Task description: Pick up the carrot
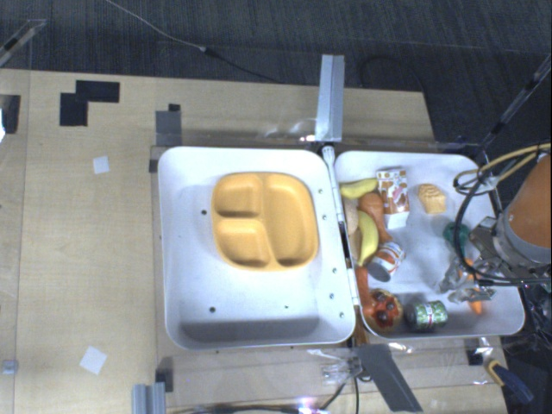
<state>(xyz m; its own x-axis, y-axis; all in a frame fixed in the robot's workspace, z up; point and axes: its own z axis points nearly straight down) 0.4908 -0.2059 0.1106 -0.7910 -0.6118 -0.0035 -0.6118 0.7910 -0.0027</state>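
The carrot (373, 206) is an orange, stubby piece lying in the right bin (448, 159) near its left wall, tucked between a yellow banana (357, 188) above it and a second banana (368, 236) below it. My gripper (464, 285) hangs low over the right side of the same bin, well to the right of the carrot and apart from it. The grey arm with its orange band (528, 221) and a tangle of cables cover the gripper's upper part. Nothing from the bin is visibly in the gripper.
Also in the right bin are a small carton (393, 189), a bread-like piece (432, 198), a tilted can (387, 260), a red packet (384, 310) and a green can (427, 315). The left bin (185, 257) holds a yellow divided tray (263, 220).
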